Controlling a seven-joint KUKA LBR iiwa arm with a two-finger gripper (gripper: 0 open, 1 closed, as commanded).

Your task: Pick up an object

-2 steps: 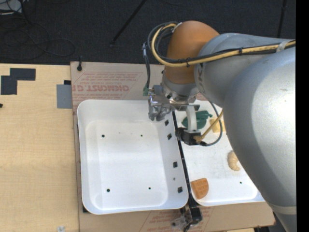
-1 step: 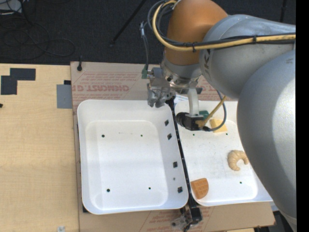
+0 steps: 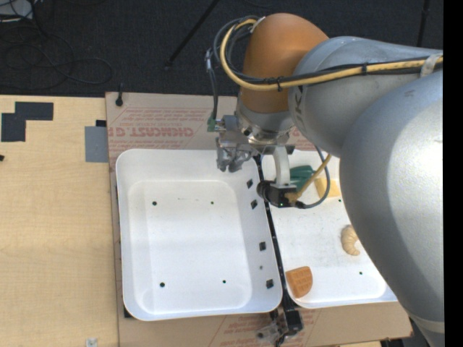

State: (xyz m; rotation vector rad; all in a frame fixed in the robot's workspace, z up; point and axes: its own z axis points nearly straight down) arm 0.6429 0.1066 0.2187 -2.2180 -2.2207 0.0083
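Tool (image 3: 233, 157) at frame centre, finger state unclear; shift right over orange object (image 3: 299, 280), descend straight, then clamp.

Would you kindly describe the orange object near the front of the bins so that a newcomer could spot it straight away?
Start at the right-hand shallow white bin, the one partly covered by the grey arm. In its near left corner, beside the black divider between the bins, lies a small orange-brown wedge-shaped piece. It is darker and more orange than the pale tan lumpy piece farther right.
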